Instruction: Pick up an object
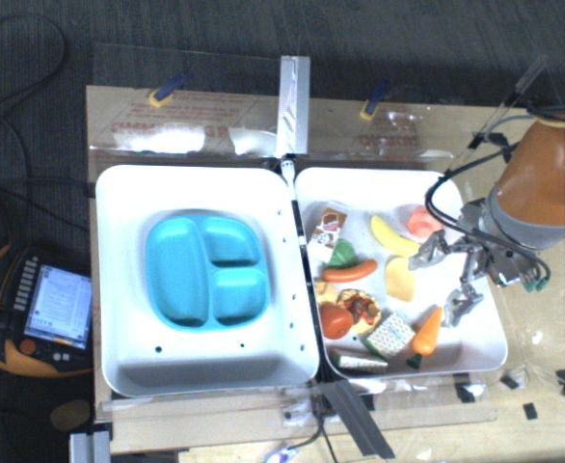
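Near edge of the right bin (495, 355): a tapered orange carrot (426, 331) lies beside a checkered block (390, 335). Above it the gripper (446, 276) hovers, fingers spread wide and empty, between the carrot and a pale yellow wedge (400, 278). A good grasp would centre over one smooth, rigid toy before descending. Farther back lie a curved banana (390, 233) and the moulded blue tray (206, 268).

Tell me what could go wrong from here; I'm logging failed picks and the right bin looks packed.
The gripper hangs open between the yellow block and the carrot, with nothing between its fingers, so it may close on air or nudge one aside. The toys crowd together, so a descent could jostle the banana or catch two at once. The carrot lies tilted and tapers, so it might slip.
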You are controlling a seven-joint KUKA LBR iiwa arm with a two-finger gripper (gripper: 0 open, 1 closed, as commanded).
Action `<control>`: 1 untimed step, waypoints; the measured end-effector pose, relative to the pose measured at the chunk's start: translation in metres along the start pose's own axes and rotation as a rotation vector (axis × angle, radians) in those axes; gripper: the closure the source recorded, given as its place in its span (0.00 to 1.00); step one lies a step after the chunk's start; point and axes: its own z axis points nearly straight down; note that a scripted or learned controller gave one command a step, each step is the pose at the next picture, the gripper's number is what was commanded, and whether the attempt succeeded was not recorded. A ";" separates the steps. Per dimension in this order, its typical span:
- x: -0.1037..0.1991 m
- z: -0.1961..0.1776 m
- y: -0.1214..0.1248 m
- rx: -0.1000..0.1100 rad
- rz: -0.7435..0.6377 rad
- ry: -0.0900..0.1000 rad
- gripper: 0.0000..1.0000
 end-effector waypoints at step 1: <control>-0.007 0.091 -0.042 0.004 0.307 -0.010 0.00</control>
